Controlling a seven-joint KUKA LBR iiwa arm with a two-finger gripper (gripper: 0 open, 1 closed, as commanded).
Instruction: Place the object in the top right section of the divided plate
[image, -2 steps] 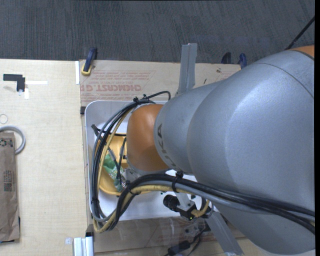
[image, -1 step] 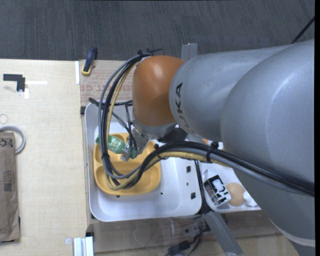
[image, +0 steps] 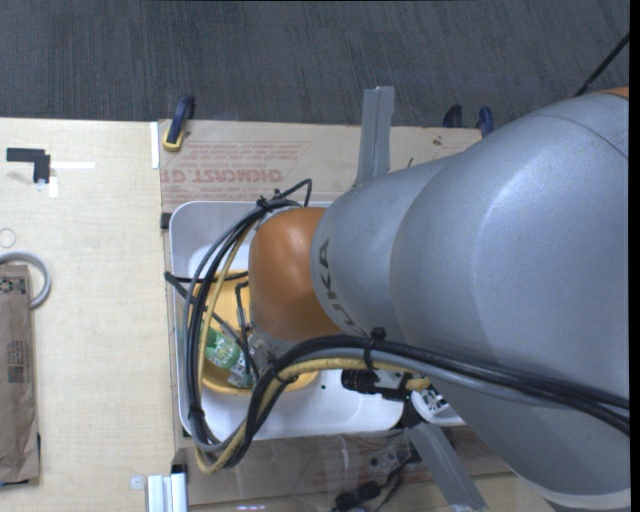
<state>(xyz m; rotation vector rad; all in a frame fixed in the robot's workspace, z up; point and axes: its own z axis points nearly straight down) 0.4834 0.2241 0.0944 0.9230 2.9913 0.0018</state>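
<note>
Mostly arm here: grey KUKA arm (image: 500, 270) comes in from the right and covers most of the near white bin (image: 183, 250). Orange band (image: 285, 270) sits over the bin's middle. Black lettering on the grey shell beside the band, only "KA" readable, running vertically. Black and yellow cables (image: 215, 260) loop from the wrist over the bin's left side and down to its lower rim.

Jaws are hidden under the wrist, so released or clenched: cannot tell.

Yellow divided plate (image: 215, 385) lies in the bin's left part, only a slice visible past the cables. Small green object (image: 221, 350) with pale specks sits on that visible slice, just left of the wrist hardware; which section it is in, cannot tell.

Cardboard sheet (image: 240, 160) lies under the bin's top edge, red print reading "CHEMCAST GP" upside down, with finer red lines too small to read. Blue-and-yellow clamp (image: 179, 120) is at the cardboard's top left corner. Brown paper bag (image: 15, 370) lies on the pale bench (image: 90, 300) at far left, its printed label illegible.
</note>
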